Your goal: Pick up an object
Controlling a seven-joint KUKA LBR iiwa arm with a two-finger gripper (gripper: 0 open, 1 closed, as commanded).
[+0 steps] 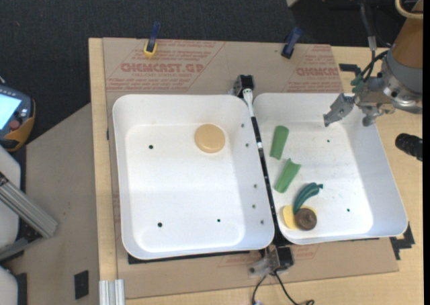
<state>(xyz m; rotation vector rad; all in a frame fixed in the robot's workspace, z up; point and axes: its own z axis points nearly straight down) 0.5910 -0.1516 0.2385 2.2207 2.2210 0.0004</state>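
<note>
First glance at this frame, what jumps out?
The gripper hangs over the upper right corner of the right bin, fingers spread, nothing between them. The left bin holds one round tan disc. In the right bin, two green blocks lie near the divider, and near the front edge a curved teal piece and a brown round piece sit on something yellow.

- A blue clamp [291, 42] is gripping the brown board's [107, 162] far edge.
- A yellow-tipped clamp [152, 41] is sitting further left.
- A lit screen [9, 114] is glowing at left.

White bins [181, 243] hold a tan disc [210, 138], green pieces [279, 142] and a brown knob [306, 219].
</note>
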